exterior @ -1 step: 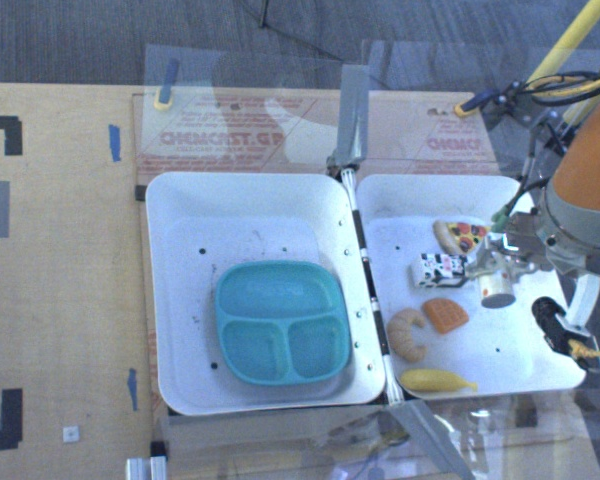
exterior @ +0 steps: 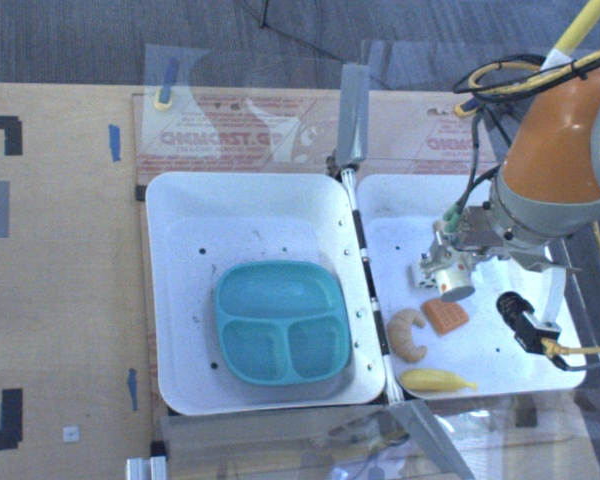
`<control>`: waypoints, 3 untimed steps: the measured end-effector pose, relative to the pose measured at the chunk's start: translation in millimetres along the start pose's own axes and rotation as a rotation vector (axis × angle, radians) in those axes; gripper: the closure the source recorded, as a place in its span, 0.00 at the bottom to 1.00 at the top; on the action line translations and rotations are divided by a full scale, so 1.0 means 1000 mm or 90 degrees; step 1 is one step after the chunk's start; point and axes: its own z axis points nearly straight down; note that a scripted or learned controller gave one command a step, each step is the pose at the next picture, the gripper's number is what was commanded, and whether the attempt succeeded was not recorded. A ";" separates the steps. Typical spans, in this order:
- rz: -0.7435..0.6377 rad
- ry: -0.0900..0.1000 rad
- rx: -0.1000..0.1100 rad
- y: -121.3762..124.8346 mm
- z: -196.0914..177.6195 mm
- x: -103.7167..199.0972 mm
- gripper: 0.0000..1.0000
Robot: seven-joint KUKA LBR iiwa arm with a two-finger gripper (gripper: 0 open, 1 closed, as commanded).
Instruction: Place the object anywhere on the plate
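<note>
Your gripper (exterior: 448, 273), grip state I cannot tell, hovers right of centre over the orange waffle-textured block (exterior: 445, 316); it could knock the tan croissant-shaped toy (exterior: 408, 334) aside.

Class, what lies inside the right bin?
Right bin: croissant, orange waffle, banana, and the gripper above the waffle. The arm covers the bin's far right part.

The scene is evenly and brightly lit from above. Soft shadows are cast inside the white bins (exterior: 180, 208). Slight blur is seen throughout.
</note>
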 end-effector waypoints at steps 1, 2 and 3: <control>-0.117 0.001 0.001 0.014 0.032 0.069 1.00; -0.190 0.000 0.000 0.002 0.013 0.156 1.00; -0.189 0.000 0.000 0.003 0.013 0.156 0.00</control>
